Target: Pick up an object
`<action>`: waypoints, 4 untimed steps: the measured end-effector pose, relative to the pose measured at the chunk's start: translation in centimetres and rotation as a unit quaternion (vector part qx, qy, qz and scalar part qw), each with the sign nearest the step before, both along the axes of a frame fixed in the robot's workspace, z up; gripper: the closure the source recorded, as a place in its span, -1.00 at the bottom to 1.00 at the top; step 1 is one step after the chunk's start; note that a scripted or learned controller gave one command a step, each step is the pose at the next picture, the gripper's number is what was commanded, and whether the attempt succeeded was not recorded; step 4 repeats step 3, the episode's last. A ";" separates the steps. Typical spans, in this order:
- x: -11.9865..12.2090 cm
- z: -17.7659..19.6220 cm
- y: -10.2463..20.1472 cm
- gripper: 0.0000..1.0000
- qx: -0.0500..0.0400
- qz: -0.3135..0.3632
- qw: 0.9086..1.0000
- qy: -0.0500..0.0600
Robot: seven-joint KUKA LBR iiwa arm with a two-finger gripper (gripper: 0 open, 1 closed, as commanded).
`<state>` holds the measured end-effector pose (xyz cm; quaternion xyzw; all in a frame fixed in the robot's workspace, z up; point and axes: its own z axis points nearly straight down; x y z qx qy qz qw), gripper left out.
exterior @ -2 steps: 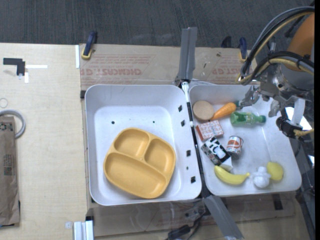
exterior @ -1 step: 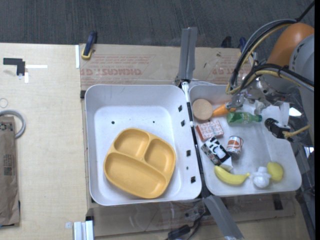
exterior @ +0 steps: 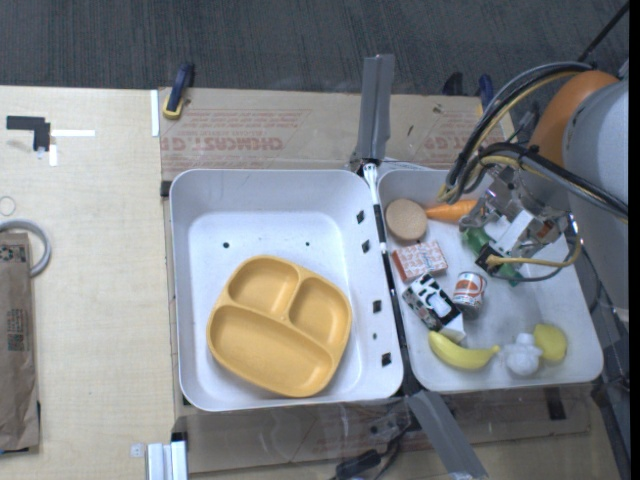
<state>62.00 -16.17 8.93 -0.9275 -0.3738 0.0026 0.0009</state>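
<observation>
Arm reaching in from 3 o'clock, gripper point(exterior: 497, 236) hovering over the right bin point(exterior: 590, 353), grip impossible to tell, carrot point(exterior: 452, 209) lying at its 10 o'clock, banana point(exterior: 461, 352) sitting at 6 o'clock, yellow tray point(exterior: 280, 325) resting in the left bin point(exterior: 200, 208).

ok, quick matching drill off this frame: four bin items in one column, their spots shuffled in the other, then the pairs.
Items:
1. yellow divided plate
2. banana
3. carrot
4. lemon

Places:
A. far end of the right bin, next to the round tan disc
B. right bin, near right corner
C. left bin
D. right bin, near edge, left of the white lump

Pairs: 1-C, 2-D, 3-A, 4-B
</observation>
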 end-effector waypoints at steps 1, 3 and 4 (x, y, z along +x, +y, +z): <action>0.0 0.6 0.0 1.00 -0.001 0.002 1.000 0.003; -1.1 9.4 -1.2 1.00 0.000 0.192 0.981 0.000; -1.1 9.4 -1.2 1.00 0.000 0.192 0.981 0.000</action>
